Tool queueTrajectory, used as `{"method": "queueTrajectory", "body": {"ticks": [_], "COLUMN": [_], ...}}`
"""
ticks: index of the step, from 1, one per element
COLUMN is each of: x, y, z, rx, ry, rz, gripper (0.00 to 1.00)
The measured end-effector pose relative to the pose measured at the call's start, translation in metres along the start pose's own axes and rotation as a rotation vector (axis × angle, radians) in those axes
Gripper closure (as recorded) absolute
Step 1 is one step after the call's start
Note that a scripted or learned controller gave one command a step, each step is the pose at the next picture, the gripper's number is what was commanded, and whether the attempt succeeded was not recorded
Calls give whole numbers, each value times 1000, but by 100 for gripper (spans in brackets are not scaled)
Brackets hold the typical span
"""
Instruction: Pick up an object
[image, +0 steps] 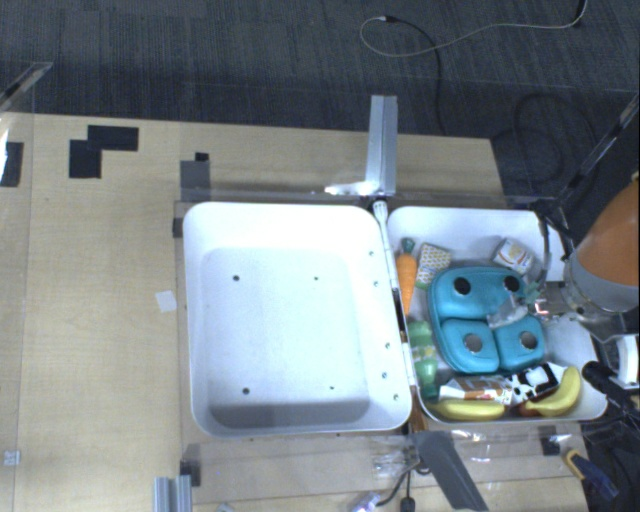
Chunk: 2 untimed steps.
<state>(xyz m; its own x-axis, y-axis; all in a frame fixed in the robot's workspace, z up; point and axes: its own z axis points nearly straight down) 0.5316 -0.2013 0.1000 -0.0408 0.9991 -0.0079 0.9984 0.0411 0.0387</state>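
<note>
Nearest us in the right bin (598, 352) we see a banana (565, 395) along the front wall, with small items beside it; behind it lies a teal tray (470, 320), an orange carrot (406, 280) at its left; the gripper (512, 305) hovers over the tray, and we cannot tell its state

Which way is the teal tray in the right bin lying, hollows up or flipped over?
Hollows up. The teal tray lies flat in the right bin, its compartments open to the camera, with dark spots showing on their floors.
</note>
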Motion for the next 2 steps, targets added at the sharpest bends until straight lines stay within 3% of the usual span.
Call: {"method": "queueTrajectory", "body": {"ticks": [1, 2], "x": [1, -7], "y": [2, 26], "z": [-8, 1], "rx": [1, 13], "ry": [1, 4], "rz": [-4, -205], "gripper": [100, 100]}}
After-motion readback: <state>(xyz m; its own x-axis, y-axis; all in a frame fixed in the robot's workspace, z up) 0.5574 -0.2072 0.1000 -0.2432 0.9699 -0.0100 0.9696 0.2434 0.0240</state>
